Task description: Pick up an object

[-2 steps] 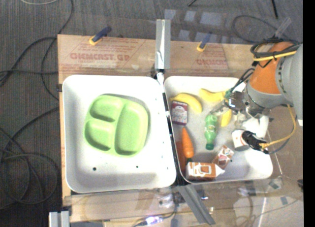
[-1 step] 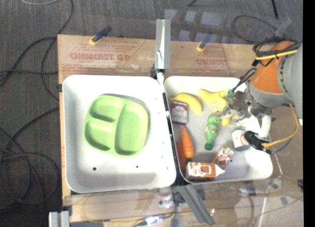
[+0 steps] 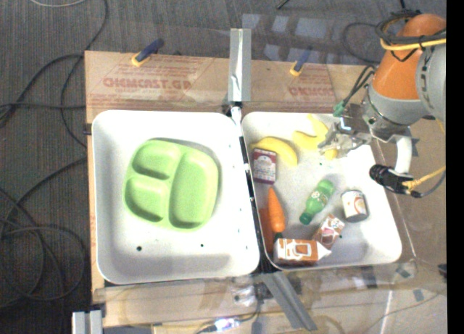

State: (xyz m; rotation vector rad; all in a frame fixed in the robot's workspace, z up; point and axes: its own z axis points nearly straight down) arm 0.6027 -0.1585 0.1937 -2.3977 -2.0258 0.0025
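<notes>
My gripper (image 3: pixel 336 139) hangs over the back right of the right bin (image 3: pixel 384 249). It is right above a small yellow piece (image 3: pixel 310 135), part of which peeks out under it. A yellow banana (image 3: pixel 281 148) lies to its left. A maroon box (image 3: pixel 264 165), an orange carrot (image 3: pixel 272 211), a green bottle (image 3: pixel 317 201), a small round can (image 3: pixel 354 205), a small brown packet (image 3: pixel 331 230) and an orange-and-white carton (image 3: pixel 298 251) also lie in this bin.
The left bin (image 3: pixel 109 253) holds a green divided plate (image 3: pixel 174 183). A metal bar (image 3: pixel 238 64) stands behind the gap between the bins. Cardboard (image 3: pixel 145 82) lies under both bins, with cables on the floor around.
</notes>
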